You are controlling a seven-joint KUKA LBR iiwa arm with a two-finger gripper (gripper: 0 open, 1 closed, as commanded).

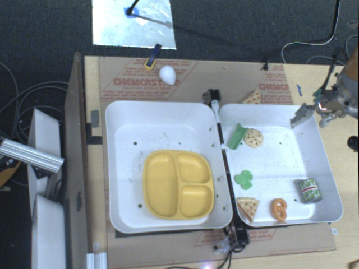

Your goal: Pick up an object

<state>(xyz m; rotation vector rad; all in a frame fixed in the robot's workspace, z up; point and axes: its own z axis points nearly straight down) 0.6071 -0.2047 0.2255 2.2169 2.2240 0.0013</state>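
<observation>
Toy food lies scattered in the right bin [322, 150]; we judge the small can [309, 190] near its right edge light, stiff and best pinched across its sides. Our gripper [305, 114] hovers over the far right corner, and we cannot tell its grip.

We see an evenly lit scene, bright over the bench and darker on the surrounding floor. The two white bins [168, 122] come close to overexposure, their inner walls washed pale with little texture. A reflective sheet [134, 15] at the top throws back patchy glare. Shadows are soft and short: the yellow tray [178, 184] casts a faint dark edge along its left side, and the small items in the right bin barely shade the floor beneath them. The picture is slightly grainy, with fine detail smeared. At the right edge we find the gripper [314, 111] soft and a little blurred, its outline less crisp than the bin rims.
</observation>
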